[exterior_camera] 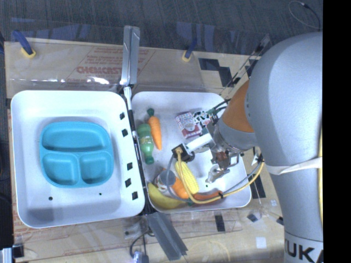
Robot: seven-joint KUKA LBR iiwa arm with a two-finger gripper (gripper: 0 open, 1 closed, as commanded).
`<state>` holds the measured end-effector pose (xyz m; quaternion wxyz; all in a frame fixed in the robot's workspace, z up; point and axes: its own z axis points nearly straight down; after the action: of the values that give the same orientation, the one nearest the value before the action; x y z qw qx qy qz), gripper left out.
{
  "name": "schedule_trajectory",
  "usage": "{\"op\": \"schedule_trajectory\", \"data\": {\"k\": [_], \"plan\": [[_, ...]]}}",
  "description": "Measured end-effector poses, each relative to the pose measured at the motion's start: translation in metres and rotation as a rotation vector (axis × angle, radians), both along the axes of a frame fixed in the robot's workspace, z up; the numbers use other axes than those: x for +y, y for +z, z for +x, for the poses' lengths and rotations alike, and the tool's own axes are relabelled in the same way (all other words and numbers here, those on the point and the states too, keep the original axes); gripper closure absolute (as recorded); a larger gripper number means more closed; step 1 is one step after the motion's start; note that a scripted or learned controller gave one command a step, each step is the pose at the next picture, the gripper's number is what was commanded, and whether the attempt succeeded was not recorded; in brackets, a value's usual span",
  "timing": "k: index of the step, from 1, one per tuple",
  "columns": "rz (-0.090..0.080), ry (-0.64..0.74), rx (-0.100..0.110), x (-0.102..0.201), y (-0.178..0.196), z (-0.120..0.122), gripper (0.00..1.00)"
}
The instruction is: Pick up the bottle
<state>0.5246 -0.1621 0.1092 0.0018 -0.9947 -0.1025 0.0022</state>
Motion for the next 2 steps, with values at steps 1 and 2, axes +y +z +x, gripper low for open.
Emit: {"op": "schedule_trajectory", "data": {"k": [1, 2], "plan": [[0.0, 0.01, -0.001, 0.069, 0.042, 0.073, 0.0], [0.001, 0.123, 0.001, 0.039, -0.019, 0.013, 0.0]]}}
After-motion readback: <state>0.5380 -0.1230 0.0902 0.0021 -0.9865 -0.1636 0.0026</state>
